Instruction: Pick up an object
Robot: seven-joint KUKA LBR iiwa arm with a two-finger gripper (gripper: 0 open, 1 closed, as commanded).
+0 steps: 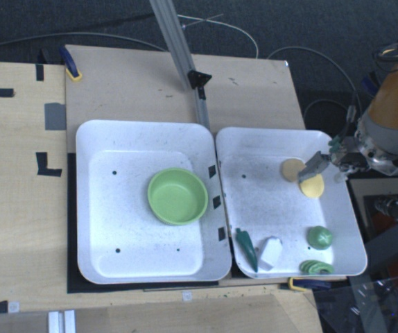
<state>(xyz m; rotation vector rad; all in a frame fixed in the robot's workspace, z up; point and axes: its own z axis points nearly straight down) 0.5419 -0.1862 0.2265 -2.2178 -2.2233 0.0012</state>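
Observation:
My gripper (327,171) reaches in over the right edge of the right bin (254,144). It stands open, with nothing between its fingers. One grey finger (316,164) points toward a tan round object (292,168). A yellow rounded object (313,187) lies just below the fingertips, touching the tan one. Toward the bin's near right corner sit a green ball (319,237) and a green ridged piece (315,267). A white block (270,250) and a dark green tool (246,249) lie at the near left of this bin.
The left bin (102,144) holds a light green bowl (177,195) near its middle. A grey pole (175,33) slants in from the top toward the divide between the bins. Cables (240,33) run over the dark floor behind the bench.

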